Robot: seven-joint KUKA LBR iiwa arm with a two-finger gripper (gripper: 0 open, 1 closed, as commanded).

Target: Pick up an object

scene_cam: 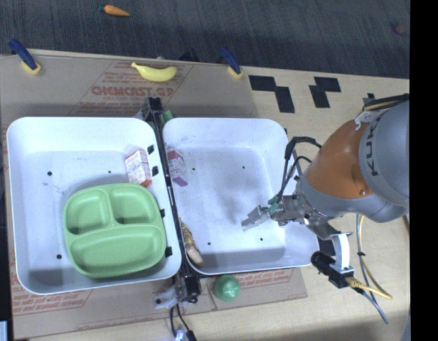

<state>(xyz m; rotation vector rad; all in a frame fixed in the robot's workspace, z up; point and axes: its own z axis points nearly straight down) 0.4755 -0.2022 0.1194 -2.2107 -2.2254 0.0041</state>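
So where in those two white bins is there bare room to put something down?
Most of the right bin floor is bare, between the packet at its left wall and the gripper at lower right. In the left bin, the back strip behind the green tray is free up to the small carton. Its front is crowded.

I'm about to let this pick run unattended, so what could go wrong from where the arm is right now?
The gripper sits low over bare floor in the right bin, so it may close on nothing. The nearest items, the small packet and the tan object, hug the left wall, awkward for fingers. The green ball and banana lie outside both bins.
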